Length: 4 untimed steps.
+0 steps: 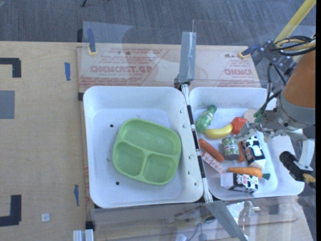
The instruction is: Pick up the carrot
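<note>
From my remote seat I see the tabletop [40, 134] carrying two white bins side by side. The left bin [100, 104], in the middle of the frame, holds a green divided plate [146, 151]. The right bin [286, 182], at the right of the frame, holds the clutter, and the arm [301, 84], grey with its orange band, hangs over that bin's upper right part. The gripper [253, 129] sits low among the items near the bin's centre, just beside a red piece [238, 124] and a black-and-white carton [254, 150]; I cannot tell how it is set from this slant. The carrot [246, 170] lies near the bottom of the right bin, orange with a dark green end, resting just above another black-and-white carton [241, 182]. A second long orange item [210, 151] lies left of a small green can [230, 147], with a banana [218, 131] above them. As I judge it, nothing is lifted: the carrot lies flat, apart from the gripper, so reach, grasp and lift all remain.
</note>
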{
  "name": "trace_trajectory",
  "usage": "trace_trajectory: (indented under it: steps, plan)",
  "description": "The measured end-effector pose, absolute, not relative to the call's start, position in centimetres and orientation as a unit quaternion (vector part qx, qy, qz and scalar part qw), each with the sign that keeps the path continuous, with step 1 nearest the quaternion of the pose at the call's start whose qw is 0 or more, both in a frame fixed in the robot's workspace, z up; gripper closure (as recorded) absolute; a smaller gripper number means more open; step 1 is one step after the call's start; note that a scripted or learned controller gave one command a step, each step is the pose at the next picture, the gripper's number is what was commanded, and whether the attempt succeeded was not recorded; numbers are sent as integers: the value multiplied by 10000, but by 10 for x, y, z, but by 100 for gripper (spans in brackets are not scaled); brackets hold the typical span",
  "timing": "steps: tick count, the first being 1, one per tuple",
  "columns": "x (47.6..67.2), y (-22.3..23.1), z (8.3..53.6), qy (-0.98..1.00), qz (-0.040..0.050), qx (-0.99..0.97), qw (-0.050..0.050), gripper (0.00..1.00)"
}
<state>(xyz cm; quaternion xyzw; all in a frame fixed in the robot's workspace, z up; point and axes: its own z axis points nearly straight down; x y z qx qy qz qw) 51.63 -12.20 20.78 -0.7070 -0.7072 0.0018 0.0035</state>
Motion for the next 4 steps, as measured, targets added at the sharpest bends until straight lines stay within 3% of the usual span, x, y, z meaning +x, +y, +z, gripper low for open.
trace_trajectory:
  steps: [1, 2, 3, 4]
  plan:
    - [477, -177, 117, -6392, 18, -7690, 34, 0]
    - [480, -202, 86, -7241, -12, -6897, 16, 0]
    - [479, -204, 94, -7226, -4, -6913, 8, 100]
    - [481, -222, 87, -7383, -22, -6745, -1, 100]
